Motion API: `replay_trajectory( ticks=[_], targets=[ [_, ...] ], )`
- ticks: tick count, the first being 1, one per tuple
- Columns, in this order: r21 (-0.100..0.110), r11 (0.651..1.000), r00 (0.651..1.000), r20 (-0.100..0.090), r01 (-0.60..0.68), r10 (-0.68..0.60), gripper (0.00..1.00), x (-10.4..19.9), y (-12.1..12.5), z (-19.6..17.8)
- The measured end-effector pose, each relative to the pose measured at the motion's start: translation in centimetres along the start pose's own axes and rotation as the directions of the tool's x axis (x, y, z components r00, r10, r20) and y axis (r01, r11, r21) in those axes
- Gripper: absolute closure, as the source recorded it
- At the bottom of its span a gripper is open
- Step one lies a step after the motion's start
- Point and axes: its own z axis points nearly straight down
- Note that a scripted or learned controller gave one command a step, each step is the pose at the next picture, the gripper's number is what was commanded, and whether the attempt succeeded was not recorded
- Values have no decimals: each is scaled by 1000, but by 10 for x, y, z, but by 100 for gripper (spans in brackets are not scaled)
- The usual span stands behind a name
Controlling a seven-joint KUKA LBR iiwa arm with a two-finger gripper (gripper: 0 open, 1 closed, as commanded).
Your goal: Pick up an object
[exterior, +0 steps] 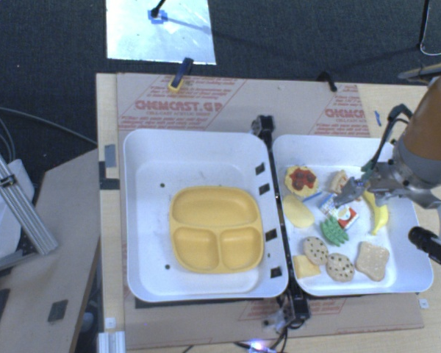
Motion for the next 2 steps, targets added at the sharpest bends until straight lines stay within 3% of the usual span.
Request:
replay_trajectory(
  ticks=[1,2],
  targets=[
    [-11,1000,1000,11,-4,4,0,-26,16,131],
    [-25,1000,1000,12,0,0,0,17,-13,123]
  ],
)
